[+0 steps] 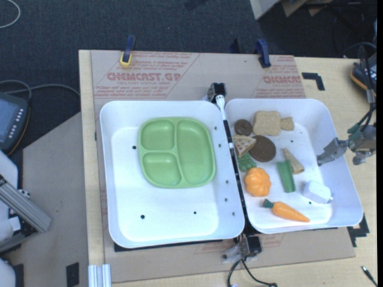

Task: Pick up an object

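Note:
The right white bin [311,115] holds several toy foods: a tan bread slice [267,123], a small brown cookie [243,127], a sandwich triangle [243,144], a dark brown patty [262,149], a tan wedge [293,160], a green stick [285,176], an orange pumpkin [257,182], a carrot [286,211] and a white piece [316,191]. My gripper [338,149] hangs over the right rim of this bin, to the right of the tan wedge and above the white piece. Nothing shows in its grasp.
The left white bin [119,160] bears a green divided plate [177,152]. Both bins rest on a cardboard sheet [179,76] held by a yellow clamp [126,57] and a blue clamp [262,51] at the back. A black divider [230,160] runs between the bins.

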`<control>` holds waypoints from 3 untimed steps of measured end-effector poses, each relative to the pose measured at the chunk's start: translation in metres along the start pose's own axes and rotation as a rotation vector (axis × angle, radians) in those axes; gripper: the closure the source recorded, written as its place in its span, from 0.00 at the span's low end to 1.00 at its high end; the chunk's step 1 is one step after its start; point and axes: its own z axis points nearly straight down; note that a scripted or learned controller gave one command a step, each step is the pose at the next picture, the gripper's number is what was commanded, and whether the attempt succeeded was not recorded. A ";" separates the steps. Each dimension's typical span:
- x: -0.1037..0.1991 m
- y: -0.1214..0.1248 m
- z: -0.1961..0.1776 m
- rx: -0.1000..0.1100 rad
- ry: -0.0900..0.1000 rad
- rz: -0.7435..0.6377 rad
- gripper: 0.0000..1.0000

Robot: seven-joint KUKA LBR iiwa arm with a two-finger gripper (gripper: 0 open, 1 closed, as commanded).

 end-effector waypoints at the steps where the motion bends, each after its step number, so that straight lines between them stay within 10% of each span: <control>1: 0.000 0.002 -0.004 -0.009 -0.003 -0.002 0.00; 3: 0.005 0.012 0.117 0.000 0.002 -0.003 0.00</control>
